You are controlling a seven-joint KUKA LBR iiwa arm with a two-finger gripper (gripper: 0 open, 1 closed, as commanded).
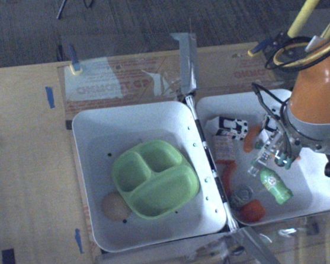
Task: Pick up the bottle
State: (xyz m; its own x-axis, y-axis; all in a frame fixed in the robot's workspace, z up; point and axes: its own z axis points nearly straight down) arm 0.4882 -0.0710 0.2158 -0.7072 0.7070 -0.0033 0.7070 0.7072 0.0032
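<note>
i am seeing the tabletop [29,193] carrying two white bins side by side, and i am taking the right bin [325,198] as my landmark for everything. the left bin [88,138] is sitting just beside it, their near walls touching along a metal strip. over the right bin's right side the arm [318,94] is reaching in, its orange band showing large above the grey wrist. inside the left bin a green divided plate [155,177] is lying flat, well apart from the right bin's contents, with a round tan ball [113,206] touching the plate's lower left edge.

the pincer [278,150] is hanging over the middle of the right bin, pointing down; i cannot tell how it is set, because glare and clutter are blurring that spot. the bottle [274,184] is lying on its side on the right bin's floor, green-labelled with a clear neck, just below the pincer and near it; i am not able to tell whether they are touching. a black and white box [231,126] is resting in the right bin's upper left part. a red round thing [253,209] is sitting at the right bin's lower edge, with a grey disc [241,196] just above it.
</note>
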